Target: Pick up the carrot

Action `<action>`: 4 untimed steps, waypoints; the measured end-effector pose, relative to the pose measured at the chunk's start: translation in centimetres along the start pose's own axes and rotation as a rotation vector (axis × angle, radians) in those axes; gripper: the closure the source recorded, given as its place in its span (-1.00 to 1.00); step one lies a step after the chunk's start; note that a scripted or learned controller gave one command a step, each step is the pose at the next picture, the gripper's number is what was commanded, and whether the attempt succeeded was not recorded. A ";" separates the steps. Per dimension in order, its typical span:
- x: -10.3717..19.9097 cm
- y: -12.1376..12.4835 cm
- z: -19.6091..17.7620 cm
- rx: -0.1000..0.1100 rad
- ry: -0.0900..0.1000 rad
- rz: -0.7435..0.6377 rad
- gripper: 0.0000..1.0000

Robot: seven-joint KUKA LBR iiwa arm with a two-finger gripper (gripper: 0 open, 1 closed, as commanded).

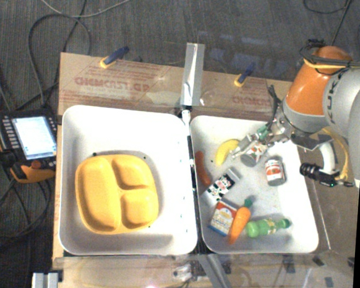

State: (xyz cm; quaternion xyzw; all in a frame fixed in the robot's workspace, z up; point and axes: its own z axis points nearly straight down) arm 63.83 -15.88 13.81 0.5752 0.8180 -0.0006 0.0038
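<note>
At the near edge of the right bin [308,243], the carrot [239,222] is seen lying flat, wedged between a small red carton [222,218] and a green bottle [268,227], probably where loose items have settled. Its long axis runs nearly front to back, the green top pointing away and the narrow tip toward the near rim. Farther back, the pincer [254,146] is poised over a yellow banana [226,151], well apart from the carrot; whether it is wide or narrow cannot be told.

Lab — robot bench [129,83] (cables trailing)
</note>
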 end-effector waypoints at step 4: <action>3.3 -11.2 -5.8 0.002 0.008 -0.380 -1.00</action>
